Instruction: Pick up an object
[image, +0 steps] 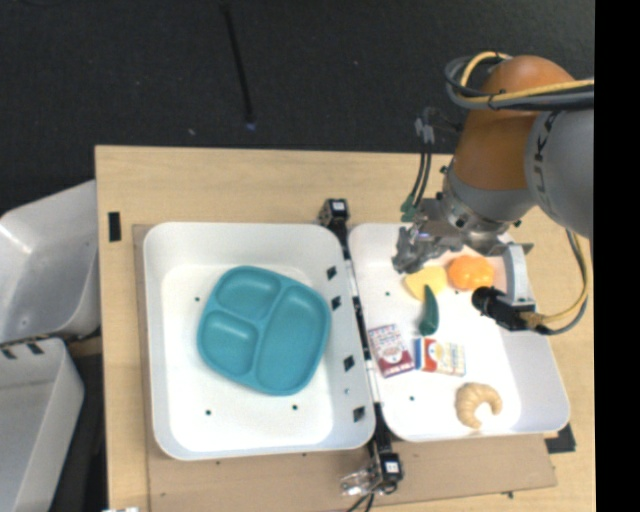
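The right bin holds several small items. An orange fruit lies near the bin's far side, with a yellow piece and a dark green vegetable just left of it. Two small printed packets lie near the middle, and a tan croissant sits near the front. My gripper hangs over the far left part of this bin, right above the yellow piece. Its fingers are dark and hard to make out against the wrist.
The left bin holds a teal divided plate. A raised divider with black clips runs between the two bins. The arm's grey and orange body looms over the right bin's far corner, with cables trailing to the right.
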